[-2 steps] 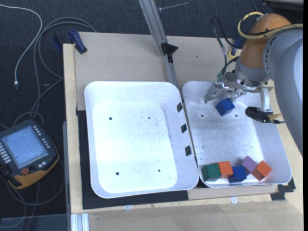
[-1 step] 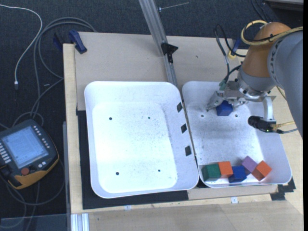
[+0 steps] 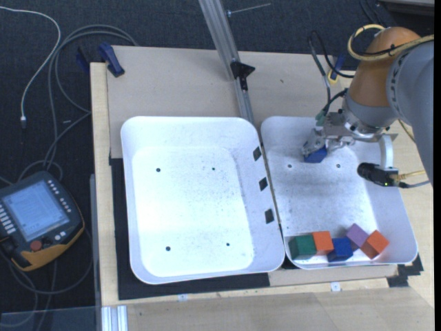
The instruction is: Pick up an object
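We see an evenly, brightly lit bench under soft overhead light. The two white bins, the left bin most of all, glare almost to blown-out white, washing out their floors. Shadows are faint and short; a soft one lies under the arm toward nine o'clock. Detail is slightly soft and grainy throughout, and the dark floor toward nine o'clock stays dim.

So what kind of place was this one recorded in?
Most likely a robotics lab bench set up for bin picking: two shallow white bins on a wooden bench, a teach pendant on the dark floor, and the arm's gripper over a blue block.
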{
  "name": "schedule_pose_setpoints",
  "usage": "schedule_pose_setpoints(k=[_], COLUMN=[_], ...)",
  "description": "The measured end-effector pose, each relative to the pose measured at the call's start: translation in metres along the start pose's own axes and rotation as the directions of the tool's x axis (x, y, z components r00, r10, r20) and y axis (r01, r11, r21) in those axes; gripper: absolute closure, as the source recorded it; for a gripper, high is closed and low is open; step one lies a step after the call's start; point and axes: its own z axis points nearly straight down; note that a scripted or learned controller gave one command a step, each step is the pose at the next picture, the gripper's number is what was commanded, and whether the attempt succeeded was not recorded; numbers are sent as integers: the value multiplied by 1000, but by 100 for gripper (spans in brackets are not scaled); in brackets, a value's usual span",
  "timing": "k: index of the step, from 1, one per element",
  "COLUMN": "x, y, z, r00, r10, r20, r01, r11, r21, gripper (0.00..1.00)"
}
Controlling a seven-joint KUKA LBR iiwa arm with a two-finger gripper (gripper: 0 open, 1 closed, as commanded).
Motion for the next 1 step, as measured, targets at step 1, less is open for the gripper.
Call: schedule_pose_setpoints(k=[1], x=[69], y=[8], z=[-94], r00=[1000], r10=[-5], r20=[-2], r01=[5], r11=[1000], r21=[-12], gripper=[100])
